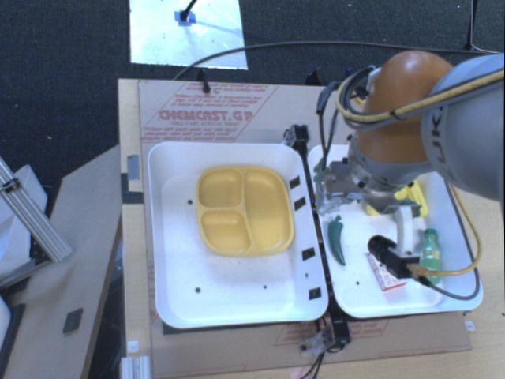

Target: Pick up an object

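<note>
The grey arm's gripper (335, 200) (finger state cannot be told) hangs right of centre over the right white bin (458, 294), above a green pepper-shaped toy (337, 241).

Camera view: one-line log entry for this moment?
arm: over right bin | gripper: above green pepper, grasp unconfirmed | left bin: yellow tray
</note>
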Robot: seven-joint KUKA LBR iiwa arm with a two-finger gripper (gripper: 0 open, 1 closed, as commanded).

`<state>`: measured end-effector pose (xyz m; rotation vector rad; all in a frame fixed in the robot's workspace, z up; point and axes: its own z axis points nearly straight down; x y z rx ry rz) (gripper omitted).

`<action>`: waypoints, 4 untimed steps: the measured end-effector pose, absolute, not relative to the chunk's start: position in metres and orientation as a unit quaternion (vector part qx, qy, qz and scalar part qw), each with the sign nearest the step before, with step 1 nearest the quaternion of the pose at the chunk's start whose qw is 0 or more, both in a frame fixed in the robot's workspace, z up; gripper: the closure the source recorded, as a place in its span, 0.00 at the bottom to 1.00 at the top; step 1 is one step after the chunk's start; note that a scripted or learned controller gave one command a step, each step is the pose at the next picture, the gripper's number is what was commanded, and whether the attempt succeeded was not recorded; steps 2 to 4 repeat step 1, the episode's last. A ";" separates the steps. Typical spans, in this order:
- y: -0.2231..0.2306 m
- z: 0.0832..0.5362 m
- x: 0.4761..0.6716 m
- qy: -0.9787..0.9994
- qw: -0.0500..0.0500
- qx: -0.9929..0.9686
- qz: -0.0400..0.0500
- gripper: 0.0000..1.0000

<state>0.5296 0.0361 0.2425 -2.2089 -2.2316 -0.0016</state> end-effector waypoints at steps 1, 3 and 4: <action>0.078 0.231 0.509 -0.710 0.001 -0.704 0.000 1.00; 0.078 0.231 0.509 -0.710 0.001 -0.704 0.000 1.00; 0.078 0.231 0.509 -0.710 0.001 -0.704 0.000 1.00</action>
